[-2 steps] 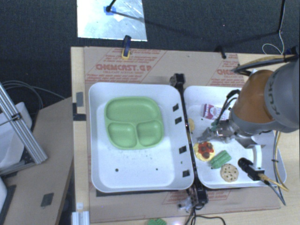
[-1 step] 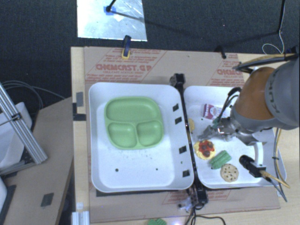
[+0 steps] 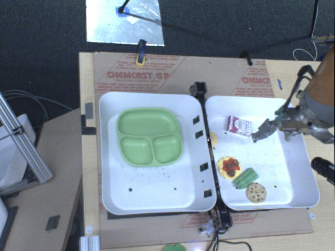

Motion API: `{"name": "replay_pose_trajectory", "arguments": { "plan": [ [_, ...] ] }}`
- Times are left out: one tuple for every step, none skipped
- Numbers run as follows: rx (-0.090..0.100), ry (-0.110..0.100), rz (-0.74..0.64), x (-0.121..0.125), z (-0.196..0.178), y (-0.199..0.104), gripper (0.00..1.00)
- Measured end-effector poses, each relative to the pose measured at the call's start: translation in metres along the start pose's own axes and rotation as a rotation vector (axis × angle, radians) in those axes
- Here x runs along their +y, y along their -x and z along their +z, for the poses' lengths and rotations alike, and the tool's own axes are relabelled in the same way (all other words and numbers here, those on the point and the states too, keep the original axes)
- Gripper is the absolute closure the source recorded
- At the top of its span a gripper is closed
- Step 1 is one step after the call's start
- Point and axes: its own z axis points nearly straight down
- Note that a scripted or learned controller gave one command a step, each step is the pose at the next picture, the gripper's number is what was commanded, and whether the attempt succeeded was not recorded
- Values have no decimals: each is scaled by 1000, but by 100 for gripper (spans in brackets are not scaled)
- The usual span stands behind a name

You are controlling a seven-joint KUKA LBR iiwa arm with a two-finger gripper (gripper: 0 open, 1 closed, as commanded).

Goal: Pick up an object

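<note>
Carton (image 3: 238, 125) | flat, long axis left-right | pincer (image 3: 260, 135) just beside, grip state unclear

Single fixed camera above the bench (image 3: 172, 69), looking down at a slant, far enough to take in both white bins (image 3: 152, 192) side by side, arm (image 3: 319, 109) entering from the frame's right

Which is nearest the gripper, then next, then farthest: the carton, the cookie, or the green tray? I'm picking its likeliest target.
From the gripper:
1. Carton, just to its left in the right bin.
2. Cookie, near that bin's front edge.
3. Green tray, across the divider in the left bin.
</note>
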Motion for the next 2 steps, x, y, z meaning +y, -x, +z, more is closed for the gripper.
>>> {"name": "replay_pose_trajectory", "arguments": {
  "plan": [
    [4,-26,3,-8,137,-6,0],
    [3,-15,0,24,198,-8,0]
  ]
}}
